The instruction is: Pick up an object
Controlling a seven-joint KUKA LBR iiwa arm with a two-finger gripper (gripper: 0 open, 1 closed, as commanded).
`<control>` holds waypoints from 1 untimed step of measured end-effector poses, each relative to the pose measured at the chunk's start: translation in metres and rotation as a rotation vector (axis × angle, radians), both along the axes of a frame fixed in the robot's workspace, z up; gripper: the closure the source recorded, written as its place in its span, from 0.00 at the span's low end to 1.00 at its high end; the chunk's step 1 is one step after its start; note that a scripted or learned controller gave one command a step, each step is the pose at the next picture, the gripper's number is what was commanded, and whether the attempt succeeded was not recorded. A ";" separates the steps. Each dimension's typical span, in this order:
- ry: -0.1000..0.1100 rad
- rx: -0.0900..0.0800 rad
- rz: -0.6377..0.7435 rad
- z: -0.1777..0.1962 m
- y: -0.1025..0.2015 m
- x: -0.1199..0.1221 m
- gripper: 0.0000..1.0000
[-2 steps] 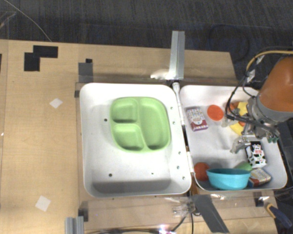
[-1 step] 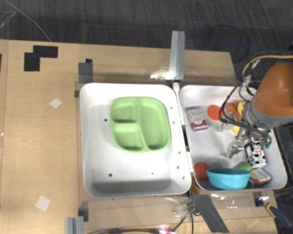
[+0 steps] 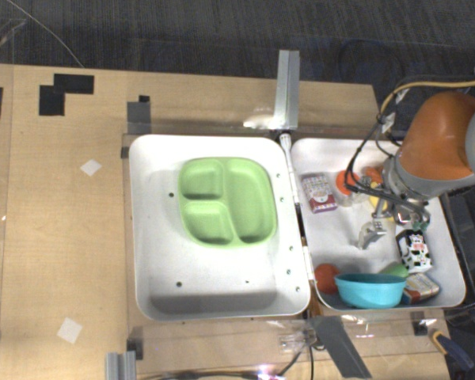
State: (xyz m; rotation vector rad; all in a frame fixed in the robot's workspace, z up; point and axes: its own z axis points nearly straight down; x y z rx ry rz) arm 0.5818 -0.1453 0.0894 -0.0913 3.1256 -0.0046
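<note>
The arm, with its orange band (image 3: 443, 137), reaches in from the right over the right bin (image 3: 459, 279). My gripper (image 3: 372, 234) hangs low over the middle of that bin, above bare white floor. A small red-and-white packet (image 3: 318, 192) lies to its upper left. An orange item (image 3: 348, 182) and a yellow item (image 3: 376, 202) sit just behind it, partly hidden by the wrist. A black-and-white cow-patterned object (image 3: 416, 252) lies to its right. In front are a blue bowl (image 3: 370, 290), a red ball (image 3: 326, 275) and a green piece (image 3: 394, 271).
The left bin (image 3: 154, 212) holds a green divided plate (image 3: 226, 200). A small package (image 3: 424, 290) lies in the right bin's front right corner. A metal post (image 3: 287, 89) stands behind the wall between the bins. Cables loop off the wrist.
</note>
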 end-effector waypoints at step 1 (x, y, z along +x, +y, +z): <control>0.001 0.004 -0.024 -0.001 0.030 0.076 0.00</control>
